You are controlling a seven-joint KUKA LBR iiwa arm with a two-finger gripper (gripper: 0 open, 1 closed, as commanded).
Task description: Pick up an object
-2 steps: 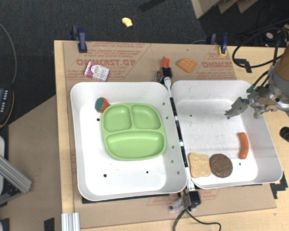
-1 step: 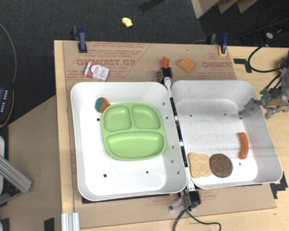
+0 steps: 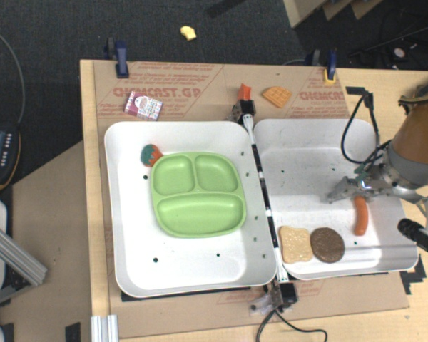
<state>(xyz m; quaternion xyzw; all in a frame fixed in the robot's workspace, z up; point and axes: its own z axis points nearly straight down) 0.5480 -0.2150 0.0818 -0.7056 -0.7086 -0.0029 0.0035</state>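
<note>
Approach step: the hand (image 3: 357, 187) sits low in the right bin (image 3: 299, 148), just above the orange sausage (image 3: 360, 216); can't tell its state. Next move, prob.: drop straight down and clamp across the sausage.

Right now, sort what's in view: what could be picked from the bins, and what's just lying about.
For the job:
- gripper, over the right bin
- sausage
- brown patty
- cracker
- green plate in the left bin
- small red-green toy

Lying about, outside the bins:
- waffle piece
- pink packet
- yellow bit on the floor
</note>
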